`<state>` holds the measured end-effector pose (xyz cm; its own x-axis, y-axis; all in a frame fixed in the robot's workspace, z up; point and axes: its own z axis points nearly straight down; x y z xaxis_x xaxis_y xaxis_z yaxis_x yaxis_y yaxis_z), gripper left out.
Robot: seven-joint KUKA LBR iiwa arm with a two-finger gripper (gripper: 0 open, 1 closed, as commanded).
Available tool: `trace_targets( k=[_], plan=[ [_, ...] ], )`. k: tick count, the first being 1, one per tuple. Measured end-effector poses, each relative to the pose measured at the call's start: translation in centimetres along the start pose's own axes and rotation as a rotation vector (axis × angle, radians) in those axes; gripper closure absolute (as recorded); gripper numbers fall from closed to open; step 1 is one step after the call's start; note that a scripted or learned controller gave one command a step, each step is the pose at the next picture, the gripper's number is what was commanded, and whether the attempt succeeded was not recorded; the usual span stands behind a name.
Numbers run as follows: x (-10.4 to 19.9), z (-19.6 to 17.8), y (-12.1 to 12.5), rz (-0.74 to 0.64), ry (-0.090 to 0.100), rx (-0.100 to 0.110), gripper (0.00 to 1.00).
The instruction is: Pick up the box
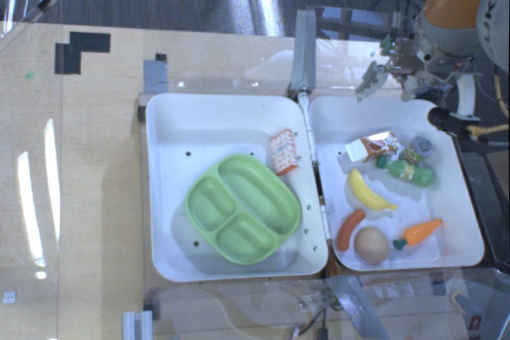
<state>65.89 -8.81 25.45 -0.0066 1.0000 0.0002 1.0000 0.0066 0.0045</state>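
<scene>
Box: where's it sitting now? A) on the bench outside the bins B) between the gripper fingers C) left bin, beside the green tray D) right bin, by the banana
C: the box lies in the left bin against its right wall, beside the green tray.

Bright overhead light, window glare (perhaps reflections), slightly soft focus.

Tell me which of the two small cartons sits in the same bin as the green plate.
The orange-patterned box, leaning at the left bin's right wall beside the green plate. The other carton lies in the right bin among the toy food.
</scene>
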Motion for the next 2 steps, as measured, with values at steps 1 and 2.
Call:
trace_targets(
  k=[1, 2],
  plan=[
    [-1.8, 14.9, 1.0, 0.267, -0.001, -0.002, 0.00],
    [-6.0, 11.2, -4.6, 0.277, -0.001, 0.000, 0.00]
  ],
)
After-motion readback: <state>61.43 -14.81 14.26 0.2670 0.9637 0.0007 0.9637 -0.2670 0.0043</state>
